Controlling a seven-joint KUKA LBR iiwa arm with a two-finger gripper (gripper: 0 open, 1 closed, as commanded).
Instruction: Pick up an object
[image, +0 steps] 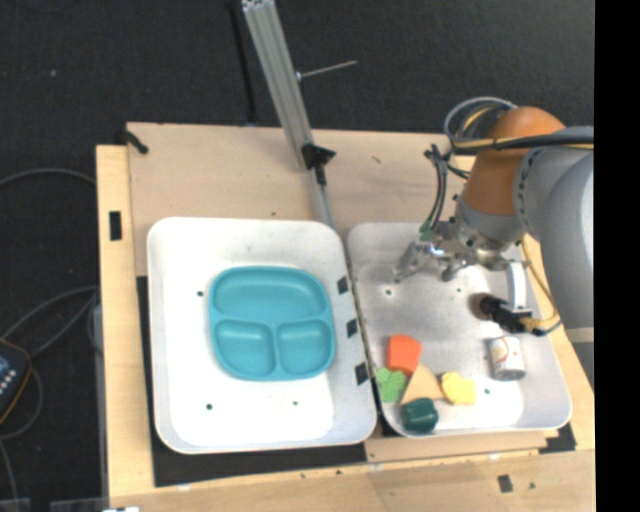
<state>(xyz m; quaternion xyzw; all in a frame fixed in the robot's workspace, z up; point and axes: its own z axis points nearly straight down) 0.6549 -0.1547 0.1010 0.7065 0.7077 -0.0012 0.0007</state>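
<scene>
The bench (230, 170) carries two white bins. The left bin (180, 400) holds a teal divided plate (270, 322). The arm (545, 200) enters from the right over the right bin (540, 405). The gripper (425, 255) sits above that bin's upper left area, fingers spread apart, nothing between them. Near the bin's lower edge, well apart from the gripper, lie an orange block (404, 352), tan wedge (424, 383), yellow piece (459, 388), green piece (390, 384) and dark green piece (420, 414). A small cylinder (505, 357) lies to their right.
</scene>
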